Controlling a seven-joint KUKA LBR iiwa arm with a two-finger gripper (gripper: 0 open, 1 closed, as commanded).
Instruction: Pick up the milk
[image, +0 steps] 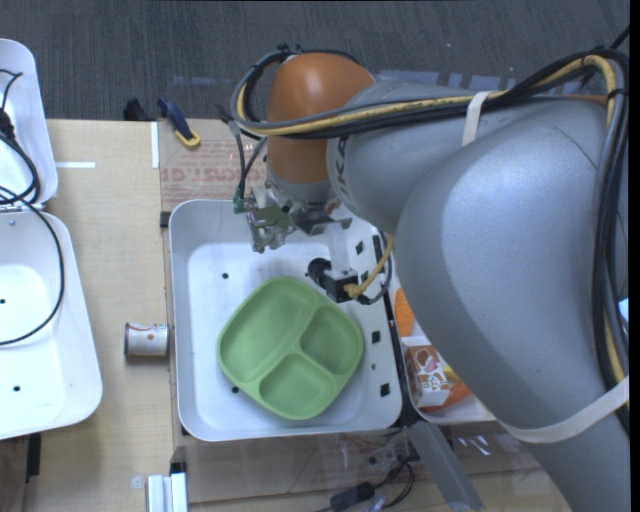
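The arm (520, 200) looms nearest, its pincer (268, 232) over the far edge of a bin (195, 330) holding a green plate (290, 348); I cannot tell its opening. The milk (432, 374) lies well right, so reaching remains.

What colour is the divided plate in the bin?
Light green, plain with no pattern; the plate shows clearly in the camera view, lying in the white bin.
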